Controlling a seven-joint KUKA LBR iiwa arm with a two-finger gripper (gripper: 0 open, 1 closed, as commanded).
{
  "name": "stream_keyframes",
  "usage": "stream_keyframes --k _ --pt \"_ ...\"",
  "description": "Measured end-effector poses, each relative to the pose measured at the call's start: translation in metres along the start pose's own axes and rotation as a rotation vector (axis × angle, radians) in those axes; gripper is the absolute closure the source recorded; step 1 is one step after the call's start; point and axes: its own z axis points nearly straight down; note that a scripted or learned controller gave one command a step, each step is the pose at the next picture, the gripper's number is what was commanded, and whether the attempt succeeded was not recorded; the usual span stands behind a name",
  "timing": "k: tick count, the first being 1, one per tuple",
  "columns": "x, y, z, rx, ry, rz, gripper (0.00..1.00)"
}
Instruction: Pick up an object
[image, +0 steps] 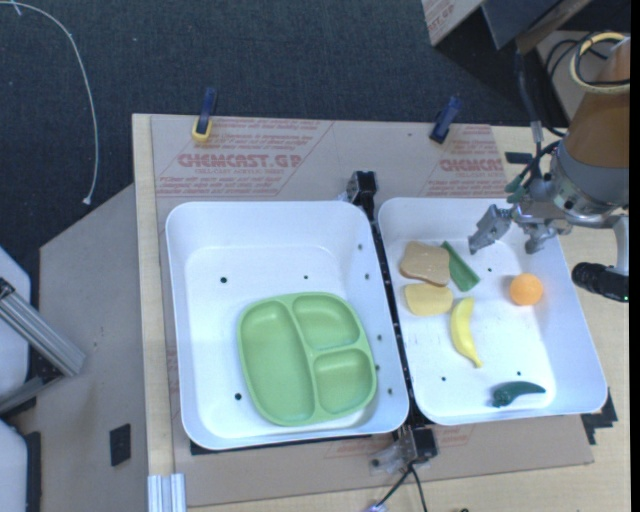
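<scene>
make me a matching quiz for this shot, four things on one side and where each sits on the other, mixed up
Things:
1. green divided plate
2. banana
3. orange ball
4. dark green pepper

Places:
A. right bin, near its front edge
B. left bin
C. right bin, toward its right side, below the gripper
D. right bin, middle, just below the yellow slice

Pairs: 1-B, 2-D, 3-C, 4-A
</scene>
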Motion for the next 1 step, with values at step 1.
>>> stream_keyframes --k 1 --pt "0.0005 0.0024 -0.0085 -0.015 -0.002 -0.003 0.0"
